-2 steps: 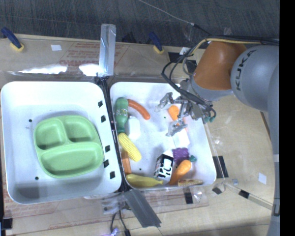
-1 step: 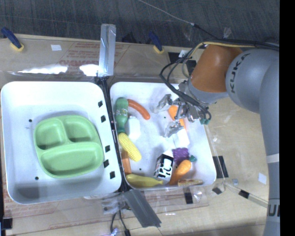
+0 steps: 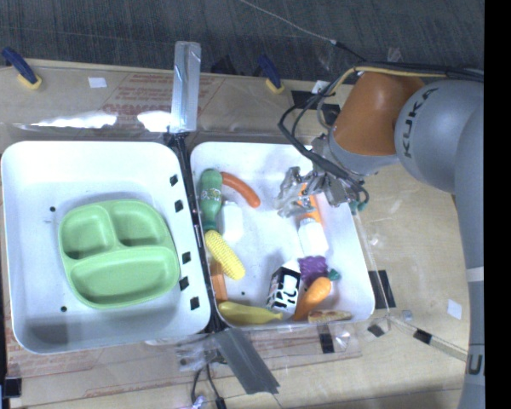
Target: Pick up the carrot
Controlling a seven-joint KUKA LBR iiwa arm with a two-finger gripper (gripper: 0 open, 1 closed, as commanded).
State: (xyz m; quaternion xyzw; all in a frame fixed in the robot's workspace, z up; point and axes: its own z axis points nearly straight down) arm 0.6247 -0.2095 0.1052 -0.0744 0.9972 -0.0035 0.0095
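The carrot (image 3: 318, 291), orange and stubby, lies near the front right corner of the right bin (image 3: 264, 153), just below a purple item (image 3: 314, 268). My gripper (image 3: 301, 191) hangs over the right side of that bin, well behind the carrot and apart from it. Directly under the gripper is a small orange piece (image 3: 312, 208) that joins a white object (image 3: 313, 239); whether the gripper touches it is unclear.
The right bin also holds an orange sausage (image 3: 241, 189), a green vegetable (image 3: 209, 192), a corn cob (image 3: 224, 254), a banana (image 3: 249, 313) and a black-and-white can (image 3: 284, 290). A green divided plate (image 3: 117, 250) sits in the left bin (image 3: 34, 177).
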